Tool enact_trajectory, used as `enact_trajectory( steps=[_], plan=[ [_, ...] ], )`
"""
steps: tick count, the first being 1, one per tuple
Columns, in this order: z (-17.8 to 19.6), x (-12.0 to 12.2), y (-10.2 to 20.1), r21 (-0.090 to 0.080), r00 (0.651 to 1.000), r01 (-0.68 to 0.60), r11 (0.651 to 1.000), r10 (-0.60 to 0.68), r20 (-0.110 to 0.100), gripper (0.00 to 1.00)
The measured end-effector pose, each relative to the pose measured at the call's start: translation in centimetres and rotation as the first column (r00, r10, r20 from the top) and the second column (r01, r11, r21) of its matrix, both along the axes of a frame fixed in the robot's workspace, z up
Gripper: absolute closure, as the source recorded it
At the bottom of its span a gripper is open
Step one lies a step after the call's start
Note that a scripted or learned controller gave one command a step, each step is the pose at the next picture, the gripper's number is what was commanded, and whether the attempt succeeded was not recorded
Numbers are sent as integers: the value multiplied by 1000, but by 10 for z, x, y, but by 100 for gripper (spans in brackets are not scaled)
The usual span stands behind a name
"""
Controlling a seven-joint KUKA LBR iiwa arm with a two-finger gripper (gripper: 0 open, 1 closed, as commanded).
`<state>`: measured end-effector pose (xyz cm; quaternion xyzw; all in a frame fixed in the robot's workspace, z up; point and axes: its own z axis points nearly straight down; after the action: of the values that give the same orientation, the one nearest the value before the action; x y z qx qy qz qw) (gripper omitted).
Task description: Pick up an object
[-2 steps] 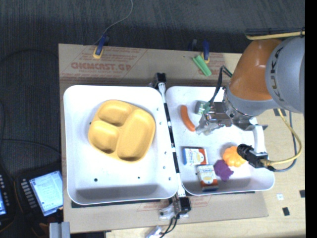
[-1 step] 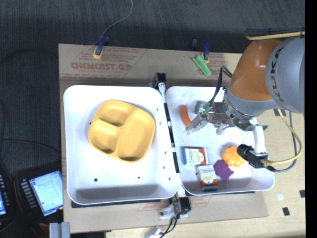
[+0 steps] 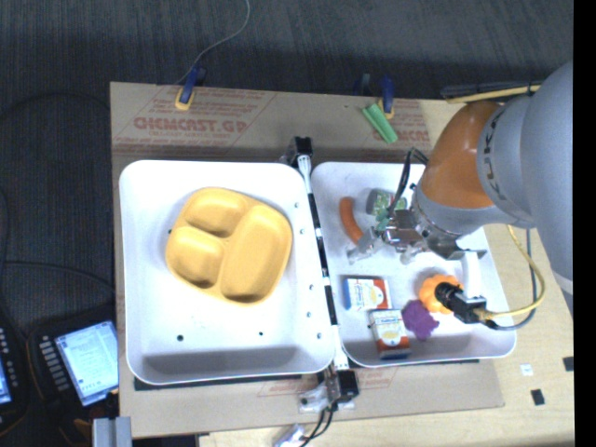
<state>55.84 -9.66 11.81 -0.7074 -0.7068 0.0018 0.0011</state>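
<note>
Yellow item: a big moulded plastic tray or lid (image 3: pixel 229 243) lies alone in the left bin (image 3: pixel 149 343), filling its middle; it looks light and stiff, but too broad for you to span.
Right bin (image 3: pixel 498 343): this holds the small things, so your likeliest pick is here.
Gripper: the gripper (image 3: pixel 396 229) hangs low over the right bin's middle, reaching in from 3 o'clock under the grey and orange arm (image 3: pixel 466 170).
Jaws: you cannot tell from this slant whether they are wide or narrow, and nothing shows between them.
Orange stick: a carrot-like piece (image 3: pixel 348 216) lies at the gripper's 9 o'clock, just beside it; probably light, stiff and smooth, so take it across its narrow middle.
Small carton: a white and blue box (image 3: pixel 367 292) lies at the gripper's 7 o'clock; flat card sides give you the surest hold.
Second carton: an orange-faced box (image 3: pixel 390 331) sits at the bin's 6 o'clock edge, touching a purple lump (image 3: pixel 421 319).
Orange ball: a round piece (image 3: pixel 434 291) at 5 o'clock may roll away, so close across its widest part.
Hidden: the wrist covers whatever lies at the bin's 2 o'clock.
Hard to read: the green-grey bit (image 3: pixel 380 203) by the wrist may be a toy or gripper hardware.
</note>
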Motion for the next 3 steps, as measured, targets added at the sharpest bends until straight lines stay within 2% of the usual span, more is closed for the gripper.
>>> enact_trajectory(
  steps=[1, 2, 3],
  plan=[
    [-30, -3, 1, 0, 1000, -1, 1000, 1, 7, 0],
    [-29, -71, -9, -3, 1000, 0, 1000, 0, 16, 0],
    [-19, -70, -9, -3, 1000, 1, 1000, -1, 18, 100]
  ],
)
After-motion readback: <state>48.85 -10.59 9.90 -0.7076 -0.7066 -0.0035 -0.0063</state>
